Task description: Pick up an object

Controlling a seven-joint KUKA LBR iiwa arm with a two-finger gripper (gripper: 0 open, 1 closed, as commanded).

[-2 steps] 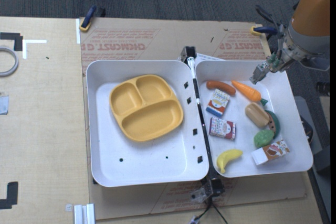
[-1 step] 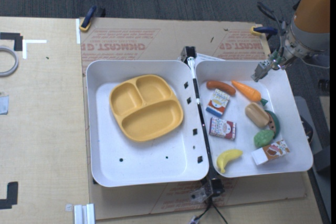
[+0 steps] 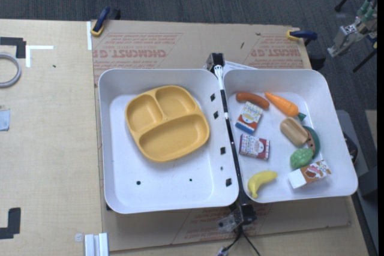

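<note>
Gripper [image 3: 350,32] top-right off bench [image 3: 48,129], state can't tell, 2 bins [image 3: 102,135], 1 plate [image 3: 167,123], 1 banana [image 3: 261,181], 1 carrot [image 3: 282,104]

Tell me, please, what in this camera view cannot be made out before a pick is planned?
- Print on the two small cartons: too small to read.
- Wooden piece: overlaps the dark green item, hiding where they touch.
- White box: label too small; lies against the green leafy item.
- Metal object at the right edge: cut off, unidentifiable.
</note>
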